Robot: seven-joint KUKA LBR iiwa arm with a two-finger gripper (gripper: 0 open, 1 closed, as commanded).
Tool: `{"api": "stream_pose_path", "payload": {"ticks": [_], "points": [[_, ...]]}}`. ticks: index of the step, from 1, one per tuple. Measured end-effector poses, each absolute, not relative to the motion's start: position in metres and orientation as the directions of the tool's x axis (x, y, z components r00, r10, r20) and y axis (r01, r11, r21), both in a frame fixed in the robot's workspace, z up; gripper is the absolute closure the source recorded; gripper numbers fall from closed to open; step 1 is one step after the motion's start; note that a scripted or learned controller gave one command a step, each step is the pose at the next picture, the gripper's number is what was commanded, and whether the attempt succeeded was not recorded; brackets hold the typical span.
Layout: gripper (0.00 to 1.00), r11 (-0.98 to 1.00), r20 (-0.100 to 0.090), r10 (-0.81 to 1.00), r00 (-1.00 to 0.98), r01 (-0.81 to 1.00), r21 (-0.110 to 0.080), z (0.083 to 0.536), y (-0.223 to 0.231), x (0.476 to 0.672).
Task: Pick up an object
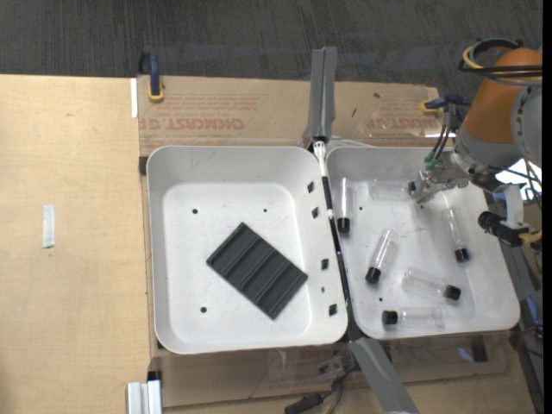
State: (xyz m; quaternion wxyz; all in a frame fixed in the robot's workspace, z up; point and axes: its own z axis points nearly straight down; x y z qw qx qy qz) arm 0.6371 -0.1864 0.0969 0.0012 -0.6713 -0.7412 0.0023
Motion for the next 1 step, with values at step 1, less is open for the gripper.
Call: {"api": "stream_pose_path", "payload": {"ticks": [1], "points": [[0.00,0.099,-0.001,0.995,-0.099,0.995,-0.005,0.0969,-0.1864,0.6371]]}}
